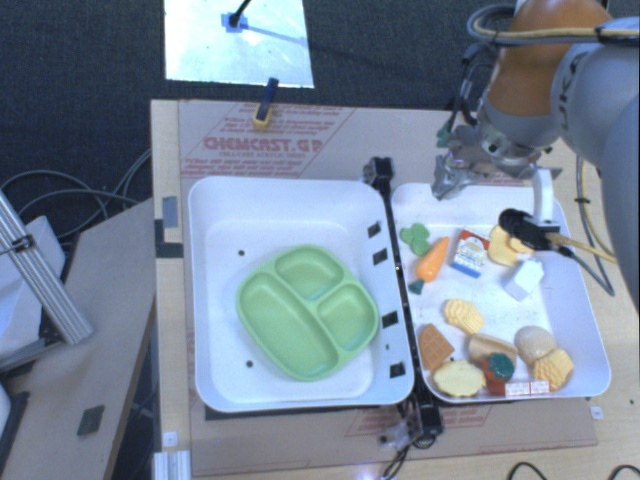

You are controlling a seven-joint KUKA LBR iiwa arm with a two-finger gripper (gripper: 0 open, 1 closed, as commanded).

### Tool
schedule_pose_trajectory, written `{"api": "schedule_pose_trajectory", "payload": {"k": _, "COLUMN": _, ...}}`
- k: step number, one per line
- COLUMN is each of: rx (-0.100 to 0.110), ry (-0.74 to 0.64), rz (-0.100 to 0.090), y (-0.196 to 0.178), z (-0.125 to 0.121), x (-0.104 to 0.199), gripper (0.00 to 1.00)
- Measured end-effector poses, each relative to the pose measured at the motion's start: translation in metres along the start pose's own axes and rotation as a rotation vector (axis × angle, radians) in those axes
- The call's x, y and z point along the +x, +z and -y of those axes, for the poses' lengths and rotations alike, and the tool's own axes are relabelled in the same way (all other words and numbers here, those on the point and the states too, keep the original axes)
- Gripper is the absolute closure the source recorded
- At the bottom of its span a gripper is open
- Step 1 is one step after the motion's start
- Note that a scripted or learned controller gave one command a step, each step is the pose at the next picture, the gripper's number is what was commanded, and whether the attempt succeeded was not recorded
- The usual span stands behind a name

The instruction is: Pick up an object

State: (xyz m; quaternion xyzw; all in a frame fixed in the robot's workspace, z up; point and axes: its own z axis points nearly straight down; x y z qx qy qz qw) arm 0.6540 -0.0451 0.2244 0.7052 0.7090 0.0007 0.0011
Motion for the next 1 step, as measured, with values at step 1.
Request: {"api": "schedule_pose_trajectory", "payload": {"k": 1, "rx": 0.001, "ry": 0.005, "rz": 0.0, "y": 0.0092, "z": 0.0025, "x": -0.0093, "gripper": 1.0}}
